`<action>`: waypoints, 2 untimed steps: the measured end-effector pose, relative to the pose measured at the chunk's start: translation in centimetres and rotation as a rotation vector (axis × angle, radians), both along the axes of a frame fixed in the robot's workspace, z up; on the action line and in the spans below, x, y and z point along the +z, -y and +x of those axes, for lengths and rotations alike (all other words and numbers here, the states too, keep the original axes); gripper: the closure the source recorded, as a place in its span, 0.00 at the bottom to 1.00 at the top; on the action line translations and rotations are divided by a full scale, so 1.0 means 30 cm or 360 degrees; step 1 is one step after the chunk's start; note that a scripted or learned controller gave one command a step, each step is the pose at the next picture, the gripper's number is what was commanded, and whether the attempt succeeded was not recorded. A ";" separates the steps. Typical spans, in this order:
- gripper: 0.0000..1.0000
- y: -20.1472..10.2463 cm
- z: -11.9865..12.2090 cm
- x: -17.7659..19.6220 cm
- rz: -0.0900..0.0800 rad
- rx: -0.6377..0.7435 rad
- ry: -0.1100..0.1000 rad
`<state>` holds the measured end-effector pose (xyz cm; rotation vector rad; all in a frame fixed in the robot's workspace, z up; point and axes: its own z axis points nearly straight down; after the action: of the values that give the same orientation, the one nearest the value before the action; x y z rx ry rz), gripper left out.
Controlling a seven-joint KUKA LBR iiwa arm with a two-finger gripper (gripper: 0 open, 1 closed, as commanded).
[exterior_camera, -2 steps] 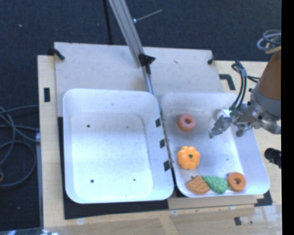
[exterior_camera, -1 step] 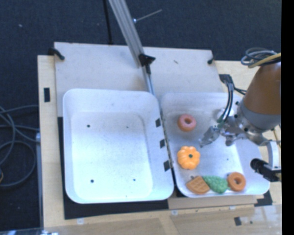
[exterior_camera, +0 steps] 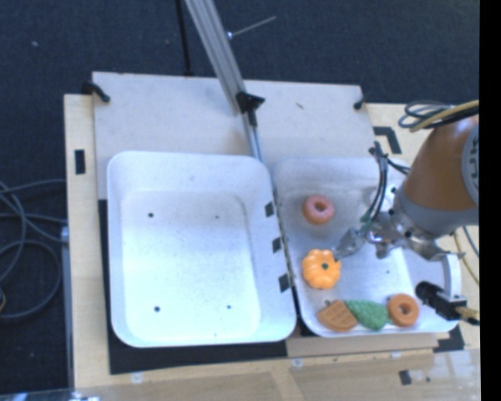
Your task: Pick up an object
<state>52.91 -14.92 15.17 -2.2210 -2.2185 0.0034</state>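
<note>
Camera view shows the left bin (exterior_camera: pixel 192 249) bare; in the right bin (exterior_camera: pixel 334 174) the pumpkin (exterior_camera: pixel 321 269) sits at the left wall, just beside the gripper (exterior_camera: pixel 348 242), whose grip cannot be told. Approach step; next, descend squarely.

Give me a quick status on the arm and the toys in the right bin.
Gripper low in the right bin, nothing seen held. Orange pumpkin just beside it. Pink donut sits apart.

Bright, even overhead light washes out the two white bins (exterior_camera: pixel 192 249), leaving faint shadows. The picture is soft and grainy; the dark floor (exterior_camera: pixel 33 40) around them lacks detail.
</note>
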 end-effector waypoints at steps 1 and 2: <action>1.00 0.001 0.004 0.041 0.0000 0.0000 0.0008; 1.00 -0.006 0.001 0.183 -0.0001 0.0002 0.0012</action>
<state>52.93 -14.73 20.67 -2.2240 -2.2241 -0.0041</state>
